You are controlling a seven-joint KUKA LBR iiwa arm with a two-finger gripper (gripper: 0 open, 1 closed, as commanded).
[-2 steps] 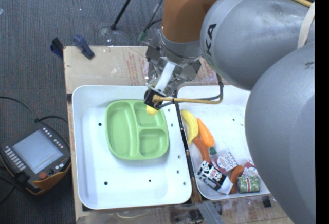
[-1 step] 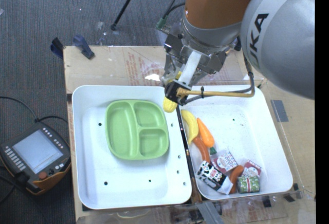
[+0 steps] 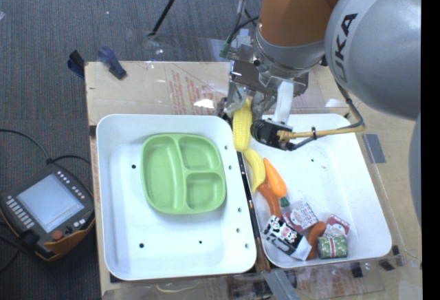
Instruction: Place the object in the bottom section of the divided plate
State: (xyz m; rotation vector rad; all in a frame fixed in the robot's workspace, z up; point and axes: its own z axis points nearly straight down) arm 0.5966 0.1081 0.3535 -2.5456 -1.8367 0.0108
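Note:
The green divided plate (image 3: 183, 173) lies in the left bin (image 3: 124, 250), with one long section on its left and two smaller ones on its right. A yellow corn cob (image 3: 242, 129) hangs upright over the wall between the two bins, just right of the plate's top right corner. My gripper (image 3: 245, 111) reaches down from the orange-banded wrist and is shut on the cob's upper end. The cob's top is hidden behind the fingers.
The right bin (image 3: 364, 181) holds a banana (image 3: 254, 166), an orange carrot (image 3: 274, 180), a cow-patterned carton (image 3: 283, 234), a green can (image 3: 332, 246) and small red packets (image 3: 302, 213). A yellow cable (image 3: 323, 132) crosses its top. A teach pendant (image 3: 45, 212) lies on the floor at left.

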